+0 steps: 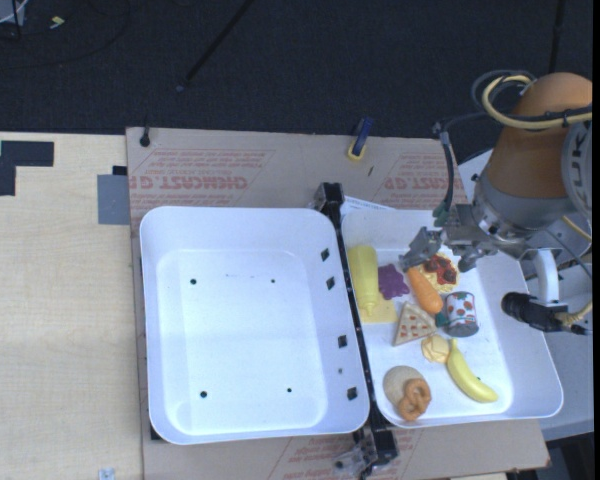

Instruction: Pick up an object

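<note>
While end effector (442, 251) hovers spread wide | carrot (424, 289) just below | right bin (525, 393)

I worked at a robotics test bench in a lab, not a home or shop. My bench (50, 298) was pale board with black and grey marker patches (110, 198). A cardboard sheet (240, 173) was fixed to it with a blue clamp (359, 140), and two white bins (235, 418) sat side by side on top. Dark carpet (280, 48) lay behind, crossed by loose cables (220, 28). Plastic toy food (420, 318) served as test pieces, and yellow hoses (500, 93) ran along my arm (540, 138).
</note>
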### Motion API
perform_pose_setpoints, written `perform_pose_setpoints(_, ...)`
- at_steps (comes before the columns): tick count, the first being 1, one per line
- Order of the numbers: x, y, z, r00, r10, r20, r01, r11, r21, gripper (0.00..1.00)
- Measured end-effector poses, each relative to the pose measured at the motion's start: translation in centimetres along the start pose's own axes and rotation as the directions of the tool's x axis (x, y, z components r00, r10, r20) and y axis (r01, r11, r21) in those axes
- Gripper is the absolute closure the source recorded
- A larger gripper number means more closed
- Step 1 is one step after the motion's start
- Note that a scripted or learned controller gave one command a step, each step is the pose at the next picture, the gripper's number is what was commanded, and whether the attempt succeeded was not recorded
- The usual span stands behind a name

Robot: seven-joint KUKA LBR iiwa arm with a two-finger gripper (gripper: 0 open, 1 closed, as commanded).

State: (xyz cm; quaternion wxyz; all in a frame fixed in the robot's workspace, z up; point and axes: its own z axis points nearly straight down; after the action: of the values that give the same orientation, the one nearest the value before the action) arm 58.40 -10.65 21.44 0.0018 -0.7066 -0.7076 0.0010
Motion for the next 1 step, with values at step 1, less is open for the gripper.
perform_pose_setpoints(1, -0.54, 1.29, 11.19, 1.000, 0.006, 0.001, -0.006, 1.000, 0.002, 0.00)
